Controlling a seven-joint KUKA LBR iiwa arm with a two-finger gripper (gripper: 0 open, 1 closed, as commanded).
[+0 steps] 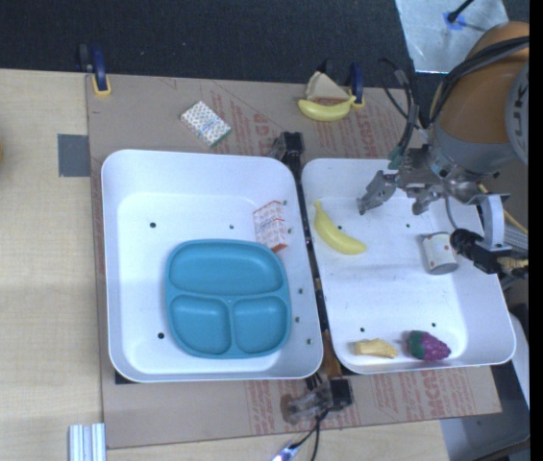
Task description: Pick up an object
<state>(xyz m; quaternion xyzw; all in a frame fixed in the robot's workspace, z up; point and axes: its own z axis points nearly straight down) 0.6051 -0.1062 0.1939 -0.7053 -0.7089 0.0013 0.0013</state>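
Banana (337, 233) (long axis diagonal) left of open tool (401, 200)

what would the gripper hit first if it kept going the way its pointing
Probably the banana. The gripper angles down and left toward it over the right bin, though one slanted view leaves depth unclear; it might meet the bin floor first.
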